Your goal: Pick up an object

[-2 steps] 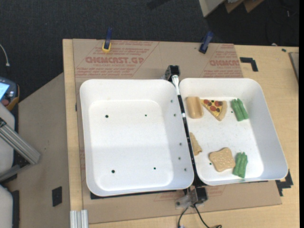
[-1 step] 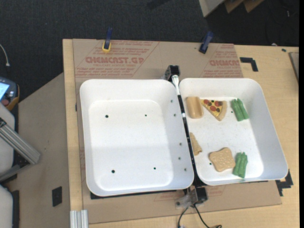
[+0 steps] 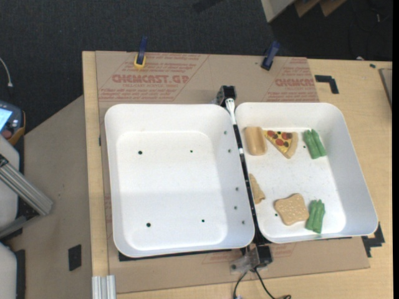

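Gripper: whether spread or pressed together I cannot tell; nothing here is seen held.
Approach side: by the rig, the arm comes in from the right, so the right bin (image 3: pixel 349 173) is the nearer one to the gripper and the left bin (image 3: pixel 168 167) the farther.
Candidate objects: all six lie in the right bin, on the table (image 3: pixel 187 73).
Green pod, far row (image 3: pixel 315 144): likely closest to the incoming gripper; long axis runs roughly front to back, across the line of reach.
Green pod, near row (image 3: pixel 317 215): likewise on the arm's side, long axis front to back, touching or just beside the toast slice (image 3: pixel 291 208).
Pizza slice (image 3: pixel 280 142): between the far pod and the bread roll (image 3: pixel 254 140), apart from both.
Bread roll: upright oblong, near the wall shared with the left bin, farthest reach.
Tan scrap (image 3: pixel 255 189): against that same wall, awkward for a grasp.
Judgement: either pod offers the shortest travel; the far one stands clear of its neighbours.
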Controlling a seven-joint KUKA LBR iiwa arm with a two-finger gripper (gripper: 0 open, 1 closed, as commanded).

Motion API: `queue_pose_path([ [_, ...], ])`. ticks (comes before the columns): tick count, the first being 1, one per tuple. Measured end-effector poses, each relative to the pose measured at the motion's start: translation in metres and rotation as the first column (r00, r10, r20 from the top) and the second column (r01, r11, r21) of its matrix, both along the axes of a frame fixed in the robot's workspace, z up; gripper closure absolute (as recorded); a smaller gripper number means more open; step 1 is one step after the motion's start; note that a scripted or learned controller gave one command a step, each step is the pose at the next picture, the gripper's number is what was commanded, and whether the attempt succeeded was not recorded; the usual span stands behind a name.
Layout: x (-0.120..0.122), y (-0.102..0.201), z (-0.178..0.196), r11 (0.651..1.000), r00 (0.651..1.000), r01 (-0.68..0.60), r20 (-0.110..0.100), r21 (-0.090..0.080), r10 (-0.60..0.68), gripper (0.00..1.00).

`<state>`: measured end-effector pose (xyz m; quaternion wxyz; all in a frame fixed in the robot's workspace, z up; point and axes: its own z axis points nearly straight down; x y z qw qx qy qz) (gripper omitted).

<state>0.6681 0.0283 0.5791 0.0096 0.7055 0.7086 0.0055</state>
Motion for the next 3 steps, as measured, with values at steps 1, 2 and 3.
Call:
queue_pose_path([
  [1,0.000,0.001,0.011,1.000,1.000,-0.001,0.005,-0.001,0.001,1.00],
  [2,0.001,0.002,0.022,1.000,1.000,-0.002,0.009,-0.003,0.002,1.00],
  [3,0.001,0.002,0.032,1.000,1.000,-0.003,0.014,-0.004,0.003,1.00],
])
